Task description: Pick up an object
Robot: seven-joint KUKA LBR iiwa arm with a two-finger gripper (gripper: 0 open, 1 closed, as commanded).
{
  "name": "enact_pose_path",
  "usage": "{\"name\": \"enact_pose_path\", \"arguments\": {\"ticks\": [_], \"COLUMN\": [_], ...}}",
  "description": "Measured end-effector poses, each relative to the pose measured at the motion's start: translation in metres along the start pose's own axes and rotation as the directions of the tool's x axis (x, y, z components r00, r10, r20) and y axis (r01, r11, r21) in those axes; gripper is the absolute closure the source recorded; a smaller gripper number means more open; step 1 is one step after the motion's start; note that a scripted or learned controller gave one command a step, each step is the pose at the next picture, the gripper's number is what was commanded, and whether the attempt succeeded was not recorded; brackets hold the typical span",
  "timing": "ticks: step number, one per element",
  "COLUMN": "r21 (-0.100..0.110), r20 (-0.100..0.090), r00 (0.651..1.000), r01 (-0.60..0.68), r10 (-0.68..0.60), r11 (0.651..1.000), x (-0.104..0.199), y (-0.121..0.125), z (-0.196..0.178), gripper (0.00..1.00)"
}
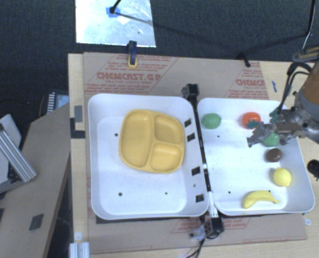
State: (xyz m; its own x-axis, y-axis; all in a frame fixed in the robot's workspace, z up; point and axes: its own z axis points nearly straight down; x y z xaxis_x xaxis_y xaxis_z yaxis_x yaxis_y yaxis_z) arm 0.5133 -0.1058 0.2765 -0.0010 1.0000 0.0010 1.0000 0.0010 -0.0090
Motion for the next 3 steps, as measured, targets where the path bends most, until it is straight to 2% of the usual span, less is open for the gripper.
{"name": "enact_pose_path", "arguments": {"ticks": [1,3], "r21": [-0.009,-0.006], "r20": [0.001,0.0], "r00": [1.0,1.0], "r01": [0.002,0.0], "r10": [-0.002,0.0], "r11": [1.0,1.0], "x": [0.0,0.011], "y": [0.001,-0.001], "z": [-0.005,0.114], "gripper": [0.0,0.0]}}
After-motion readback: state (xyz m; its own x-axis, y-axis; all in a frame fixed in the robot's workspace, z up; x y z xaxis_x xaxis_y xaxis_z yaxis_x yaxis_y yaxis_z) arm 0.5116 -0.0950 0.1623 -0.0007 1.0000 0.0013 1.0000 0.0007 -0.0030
